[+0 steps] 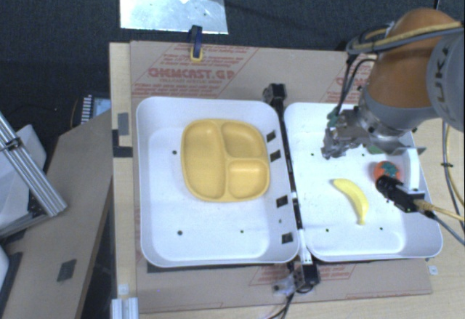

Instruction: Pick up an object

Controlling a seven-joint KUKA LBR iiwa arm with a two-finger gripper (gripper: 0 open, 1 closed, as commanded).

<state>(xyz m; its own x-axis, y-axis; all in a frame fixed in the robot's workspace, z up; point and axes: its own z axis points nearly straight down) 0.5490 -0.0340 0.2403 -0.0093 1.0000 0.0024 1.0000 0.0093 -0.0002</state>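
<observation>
A yellow banana (352,198) lies in the right bin (320,237), near its middle. An orange ball with a teal patch (386,169) rests at that bin's right side, partly behind a black fitting. My gripper (333,146) hangs over the upper part of the right bin, above and left of the banana, apart from it. Nothing shows between its fingers. The arm's orange band and grey wrist rise to the right of it.
The left bin (156,230) holds a yellow three-compartment plate (221,159). A black divider with clips (285,172) runs between the bins. Cables and a black connector (398,195) cross the right bin's right edge. Cardboard surrounds both bins.
</observation>
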